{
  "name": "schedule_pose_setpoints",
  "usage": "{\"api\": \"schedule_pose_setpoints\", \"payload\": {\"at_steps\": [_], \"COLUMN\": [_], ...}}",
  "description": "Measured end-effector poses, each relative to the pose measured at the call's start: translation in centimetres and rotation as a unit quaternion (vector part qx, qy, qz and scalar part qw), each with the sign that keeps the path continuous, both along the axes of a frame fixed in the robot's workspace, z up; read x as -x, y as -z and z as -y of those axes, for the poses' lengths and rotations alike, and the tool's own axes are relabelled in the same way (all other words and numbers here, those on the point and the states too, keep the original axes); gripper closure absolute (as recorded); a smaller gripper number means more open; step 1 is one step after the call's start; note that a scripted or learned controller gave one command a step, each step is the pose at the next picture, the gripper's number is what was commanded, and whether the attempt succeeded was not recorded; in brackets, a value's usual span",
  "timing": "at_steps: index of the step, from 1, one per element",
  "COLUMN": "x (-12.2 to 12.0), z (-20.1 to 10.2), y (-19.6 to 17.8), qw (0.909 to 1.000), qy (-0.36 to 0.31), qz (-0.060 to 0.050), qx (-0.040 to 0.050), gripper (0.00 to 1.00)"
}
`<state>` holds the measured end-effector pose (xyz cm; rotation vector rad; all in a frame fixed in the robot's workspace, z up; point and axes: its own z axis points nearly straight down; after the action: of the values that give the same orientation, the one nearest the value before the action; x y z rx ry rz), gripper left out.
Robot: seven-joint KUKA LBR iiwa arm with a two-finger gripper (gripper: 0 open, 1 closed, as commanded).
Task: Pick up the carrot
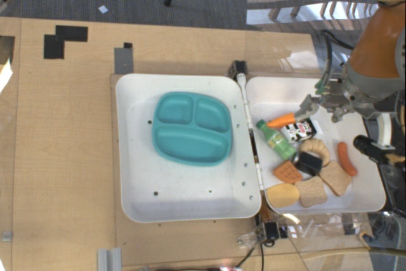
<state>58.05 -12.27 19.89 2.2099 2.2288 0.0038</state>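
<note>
Bread slices (312, 191) at right bin's (279, 91) near edge. Carrot (281, 120) lies farther back, beside green bottle (275, 140) and small carton (298, 131). Tool (321, 105) hovers just right of carrot, fingers spread, pinching nothing. Teal plate (191, 127) in left bin (133, 136).

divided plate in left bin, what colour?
Teal divided plate, clear in the camera view.

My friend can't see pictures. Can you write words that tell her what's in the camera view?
A grey and orange robot arm's gripper hangs over the right white bin, just beside an orange carrot among toy food. The left white bin holds a teal divided plate.
</note>
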Motion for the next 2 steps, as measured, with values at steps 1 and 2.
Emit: {"api": "schedule_pose_setpoints", "payload": {"at_steps": [1,2], "x": [-3.3,-9.2], "z": [-3.0,-3.1], "y": [8.5,10.9], "qw": [0.9994,0.9913], "qy": [0.028,0.132], "qz": [0.020,0.002], "qx": [0.0036,-0.0015], "gripper": [0.00,0.00]}}
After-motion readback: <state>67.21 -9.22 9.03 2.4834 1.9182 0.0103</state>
